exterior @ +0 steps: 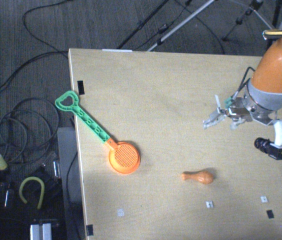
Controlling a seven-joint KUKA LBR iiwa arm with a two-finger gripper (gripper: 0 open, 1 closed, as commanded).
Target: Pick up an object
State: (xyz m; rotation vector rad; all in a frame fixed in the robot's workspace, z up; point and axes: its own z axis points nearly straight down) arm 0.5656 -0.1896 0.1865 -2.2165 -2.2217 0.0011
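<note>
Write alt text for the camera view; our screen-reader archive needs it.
A grey-and-orange arm's pincer hovers over a tan bench, right of centre. An orange drumstick-shaped toy lies below it; a green-handled orange strainer lies at left.

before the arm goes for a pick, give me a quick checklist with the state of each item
1. Targets in view: ok. Green-handled orange mesh strainer and small orange pear-shaped toy both lie on the tan board.
2. Gripper free of objects: ok, nothing sits between its fingers.
3. Gripper over a target: not ok, it hangs up and to the right of the toy, over bare board.
4. Targets apart from each other: ok, clear gap between them.
5. Strainer fully on board: not ok, its green handle loop sticks out past the left edge.
6. Height above board: cannot tell.
</note>
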